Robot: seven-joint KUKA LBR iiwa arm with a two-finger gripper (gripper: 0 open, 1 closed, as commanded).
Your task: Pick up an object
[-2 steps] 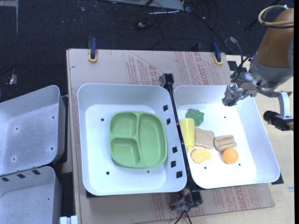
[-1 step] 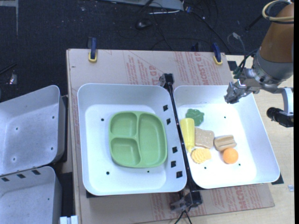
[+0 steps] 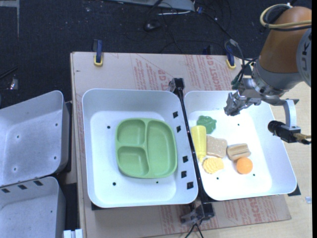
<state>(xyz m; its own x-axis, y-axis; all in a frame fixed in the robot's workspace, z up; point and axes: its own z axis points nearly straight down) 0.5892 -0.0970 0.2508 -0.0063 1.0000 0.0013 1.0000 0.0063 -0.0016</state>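
Note:
The right bin (image 3: 277, 175) holds a cluster of toy foods: a green leafy piece (image 3: 207, 123), a yellow cylinder (image 3: 199, 138), a tan bread slice (image 3: 216, 146), a yellow ridged round (image 3: 213, 165), a tan block (image 3: 237, 150) and an orange ball (image 3: 244, 166). My gripper (image 3: 233, 106) hangs over the far part of the right bin, up and to the right of the green piece. Nothing shows between its fingers, which are too small and dark to read.
The left bin (image 3: 99, 182) holds a green divided tray (image 3: 147, 148). A black divider with clips (image 3: 187, 143) runs between the bins. Blue clamps (image 3: 98, 52) pin the cardboard at the back. Grey lids (image 3: 29, 133) lie off to the left.

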